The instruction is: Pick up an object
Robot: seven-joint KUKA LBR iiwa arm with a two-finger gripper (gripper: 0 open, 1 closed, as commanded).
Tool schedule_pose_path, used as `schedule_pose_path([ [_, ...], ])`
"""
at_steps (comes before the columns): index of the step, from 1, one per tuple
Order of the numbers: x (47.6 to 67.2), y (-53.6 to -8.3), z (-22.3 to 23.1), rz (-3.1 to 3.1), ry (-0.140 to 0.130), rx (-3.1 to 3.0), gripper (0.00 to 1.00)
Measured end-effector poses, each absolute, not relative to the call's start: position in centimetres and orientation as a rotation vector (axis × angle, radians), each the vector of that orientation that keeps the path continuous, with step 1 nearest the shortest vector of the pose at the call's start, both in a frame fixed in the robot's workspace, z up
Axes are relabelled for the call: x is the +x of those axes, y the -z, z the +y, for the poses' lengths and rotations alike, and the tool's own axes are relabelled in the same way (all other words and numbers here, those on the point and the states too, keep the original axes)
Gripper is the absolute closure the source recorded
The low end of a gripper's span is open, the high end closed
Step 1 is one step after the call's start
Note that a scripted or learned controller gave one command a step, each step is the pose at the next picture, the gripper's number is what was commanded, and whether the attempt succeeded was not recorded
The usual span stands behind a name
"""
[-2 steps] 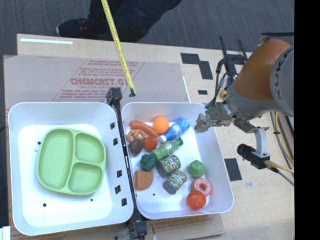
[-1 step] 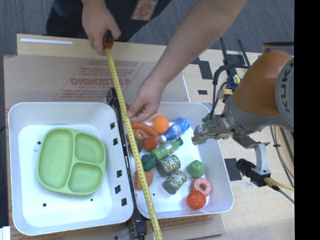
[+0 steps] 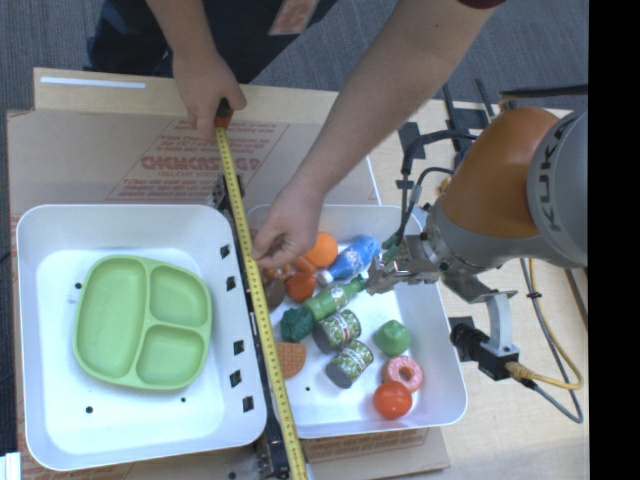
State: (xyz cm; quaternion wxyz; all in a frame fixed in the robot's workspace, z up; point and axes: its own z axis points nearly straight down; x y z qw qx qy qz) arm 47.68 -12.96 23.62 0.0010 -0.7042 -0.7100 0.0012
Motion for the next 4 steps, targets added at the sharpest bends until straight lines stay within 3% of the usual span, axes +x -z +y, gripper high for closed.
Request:
schedule_pose_path([
  [3, 47.7, -25.5, -1.2, -2.231, -0.004, -2.210, 1.00],
  [4, 47.6, -23.0, -0.4, -2.227, -0.007, -2.212, 1.00],
])
